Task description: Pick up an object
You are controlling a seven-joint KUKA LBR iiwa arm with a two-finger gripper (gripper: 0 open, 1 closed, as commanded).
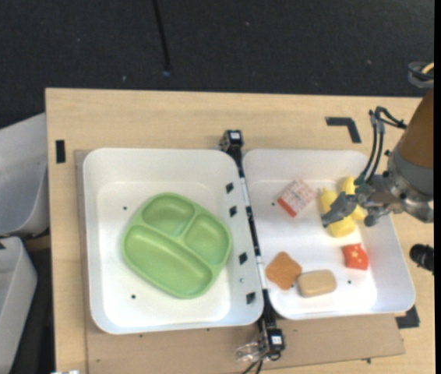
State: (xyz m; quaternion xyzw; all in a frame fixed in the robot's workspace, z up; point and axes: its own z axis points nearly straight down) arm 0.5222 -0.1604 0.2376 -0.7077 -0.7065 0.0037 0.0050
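Arm reached in from the right w/ gripper low in the right bin, right at the yellow toy. Couldn't tell if the toy was actually held. It looked still down in the bin, so pick prob. not done; lift left to do. Nearby: red-white packet, red block, brown cookie, tan bun. Green plate sat in the left bin.
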